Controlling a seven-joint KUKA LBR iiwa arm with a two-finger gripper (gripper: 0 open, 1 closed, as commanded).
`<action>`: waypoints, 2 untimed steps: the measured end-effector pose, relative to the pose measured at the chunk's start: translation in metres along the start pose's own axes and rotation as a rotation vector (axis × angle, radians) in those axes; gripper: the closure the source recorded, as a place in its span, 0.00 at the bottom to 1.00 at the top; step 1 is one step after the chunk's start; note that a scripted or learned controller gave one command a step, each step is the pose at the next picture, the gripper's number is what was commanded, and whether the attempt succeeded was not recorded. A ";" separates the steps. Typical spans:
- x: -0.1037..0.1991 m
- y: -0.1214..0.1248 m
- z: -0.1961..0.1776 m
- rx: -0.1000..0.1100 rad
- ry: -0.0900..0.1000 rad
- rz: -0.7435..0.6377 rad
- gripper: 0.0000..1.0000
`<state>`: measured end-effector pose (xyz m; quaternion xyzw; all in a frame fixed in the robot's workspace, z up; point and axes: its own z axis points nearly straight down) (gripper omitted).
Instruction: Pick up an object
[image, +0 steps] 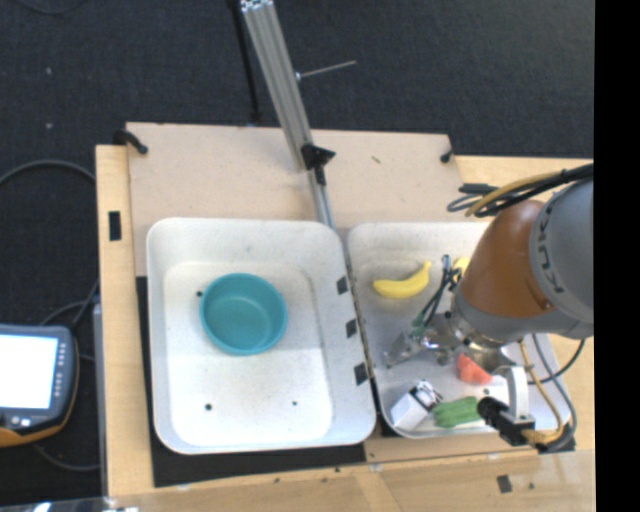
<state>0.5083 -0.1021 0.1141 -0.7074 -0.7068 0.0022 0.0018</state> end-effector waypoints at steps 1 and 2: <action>0.000 0.003 -0.014 -0.010 0.003 0.006 1.00; 0.005 0.014 -0.066 -0.013 0.000 -0.005 1.00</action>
